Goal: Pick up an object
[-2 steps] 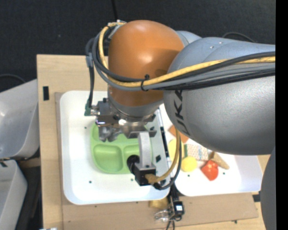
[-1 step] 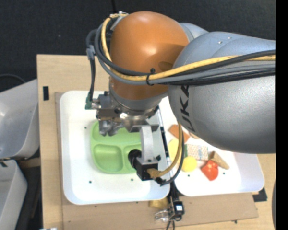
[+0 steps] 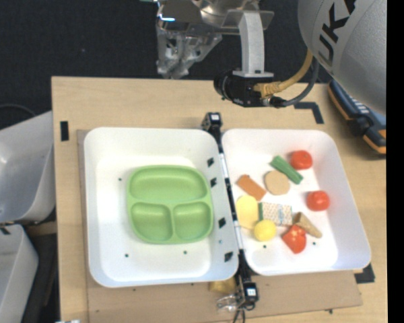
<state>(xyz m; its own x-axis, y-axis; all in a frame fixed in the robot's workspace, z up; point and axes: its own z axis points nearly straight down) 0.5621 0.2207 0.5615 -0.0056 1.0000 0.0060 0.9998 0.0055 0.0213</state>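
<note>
Above bench — end effector (image 3: 176, 58) raised

Our gripper (image 3: 177, 59) hangs up high, far behind the green plate (image 3: 170, 204), pointing down, holding nothing.

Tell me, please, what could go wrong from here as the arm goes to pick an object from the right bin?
The toy foods in the right bin are crowded: the yellow ball, patterned block and yellow slice touch, so a grasp may pinch two or slip. The end effector is high above the back of the bench, leaving a long descent. Round tomatoes may roll away.
</note>
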